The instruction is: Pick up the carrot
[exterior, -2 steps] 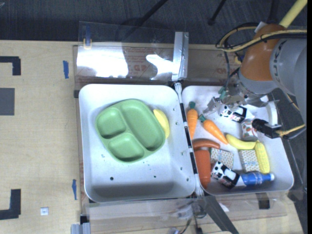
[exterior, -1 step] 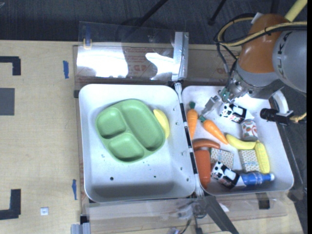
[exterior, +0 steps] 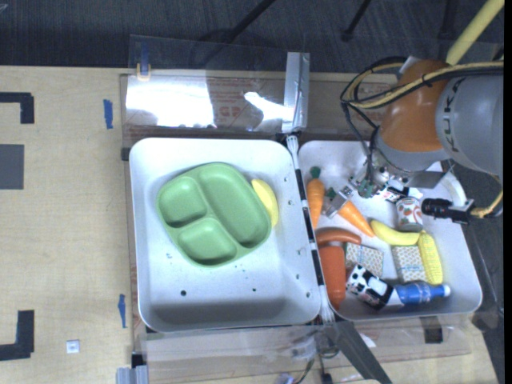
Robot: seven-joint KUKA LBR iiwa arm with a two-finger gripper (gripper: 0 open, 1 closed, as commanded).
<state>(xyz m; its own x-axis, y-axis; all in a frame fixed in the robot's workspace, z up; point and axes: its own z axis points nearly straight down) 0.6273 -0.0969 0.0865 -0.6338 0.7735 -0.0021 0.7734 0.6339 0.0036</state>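
The left bin [exterior: 152, 294] is sitting as a shallow white tray of smooth plastic, carrying a green divided plate [exterior: 214, 212] with three rounded wells, matte and moulded. A pale yellow curved piece [exterior: 266, 200], perhaps a banana or lemon slice, is lying against the plate's right rim, near the bin's right wall.

Moving rightward, the right bin [exterior: 472, 290] is crowding with toy food. A carrot [exterior: 314, 202] is lying lengthwise along the bin's left wall, green cap toward the back edge. A second orange carrot [exterior: 353, 217] is slanting just beside it, nearer the middle. Both are looking like hard, light, glossy plastic: stiff, not fragile, but likely slippery and tapered, so a pinch across the thicker middle, crosswise to the long axis, is seeming safest; the wall is crowding the first one. A red-orange sausage shape [exterior: 334, 256] is running toward the front edge, with a cow figure [exterior: 365, 283] and a blue bottle [exterior: 419, 294] along the front. A banana [exterior: 395, 233] and a knobbly corn cob [exterior: 430, 257] are lying toward the right wall.

The gripper [exterior: 370, 184] is hanging over the bin's back half, near the slanted carrot; whether it is spread or pressed together I cannot tell.
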